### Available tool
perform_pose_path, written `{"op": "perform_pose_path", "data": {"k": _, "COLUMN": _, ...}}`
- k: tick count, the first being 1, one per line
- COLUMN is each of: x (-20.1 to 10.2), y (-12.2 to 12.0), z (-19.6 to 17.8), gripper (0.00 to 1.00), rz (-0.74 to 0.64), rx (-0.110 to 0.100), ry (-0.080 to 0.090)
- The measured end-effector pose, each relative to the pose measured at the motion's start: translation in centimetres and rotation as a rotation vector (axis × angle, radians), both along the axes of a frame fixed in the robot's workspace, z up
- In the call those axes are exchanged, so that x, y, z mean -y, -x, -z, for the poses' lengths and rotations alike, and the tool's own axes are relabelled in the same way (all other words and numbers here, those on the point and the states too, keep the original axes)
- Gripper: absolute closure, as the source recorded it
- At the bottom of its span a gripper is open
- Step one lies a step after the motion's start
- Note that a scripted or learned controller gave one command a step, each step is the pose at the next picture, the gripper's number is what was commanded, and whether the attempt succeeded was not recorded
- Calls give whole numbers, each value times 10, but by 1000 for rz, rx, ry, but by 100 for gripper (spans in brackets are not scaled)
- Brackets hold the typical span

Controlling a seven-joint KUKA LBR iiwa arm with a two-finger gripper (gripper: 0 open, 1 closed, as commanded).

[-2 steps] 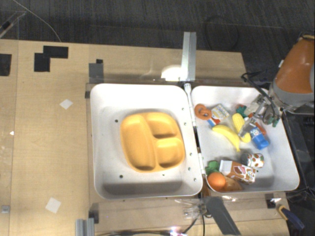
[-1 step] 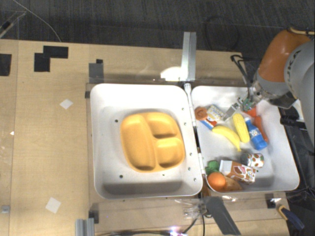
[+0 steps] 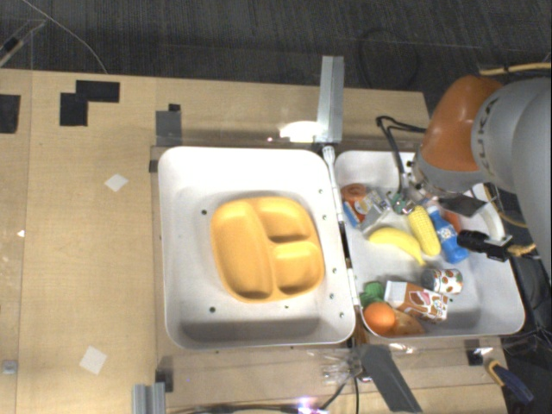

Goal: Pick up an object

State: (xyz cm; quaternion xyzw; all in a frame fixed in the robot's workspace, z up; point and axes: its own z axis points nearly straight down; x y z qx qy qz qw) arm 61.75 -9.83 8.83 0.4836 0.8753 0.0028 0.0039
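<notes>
Grey arm (image 3: pixel 509 136) over right bin (image 3: pixel 509 313) at 3 o'clock; state of fingers cannot be told. Corn cob (image 3: pixel 421 228) touching banana (image 3: pixel 398 242) mid-bin, orange (image 3: pixel 379 318) against 6 o'clock wall. Yellow divided tray (image 3: pixel 266 247) centred in left bin (image 3: pixel 185 231), open margin all round.

Robotics lab test cell: plywood bench (image 3: pixel 78 257) with black tape markers (image 3: pixel 89 98), two white bins (image 3: pixel 177 257) clamped in aluminium brackets (image 3: pixel 331 97), loose cables (image 3: pixel 392 132), dark carpet (image 3: pixel 259 15), grey-and-orange industrial arm (image 3: pixel 492 136) over plastic toy food (image 3: pixel 405 240).
</notes>
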Motion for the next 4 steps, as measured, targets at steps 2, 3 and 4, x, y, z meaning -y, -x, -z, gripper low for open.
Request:
{"op": "perform_pose_path", "data": {"k": 2, "x": -5, "y": -38, "z": -13, "gripper": 100, "rz": 191, "rx": 8, "ry": 2}}
{"op": "perform_pose_path", "data": {"k": 3, "x": -73, "y": -54, "z": -102, "gripper": 100, "rz": -94, "rx": 3, "ry": 2}}
{"op": "perform_pose_path", "data": {"k": 4, "x": -108, "y": 20, "z": -97, "gripper": 100, "rz": 115, "rx": -5, "ry": -1}}
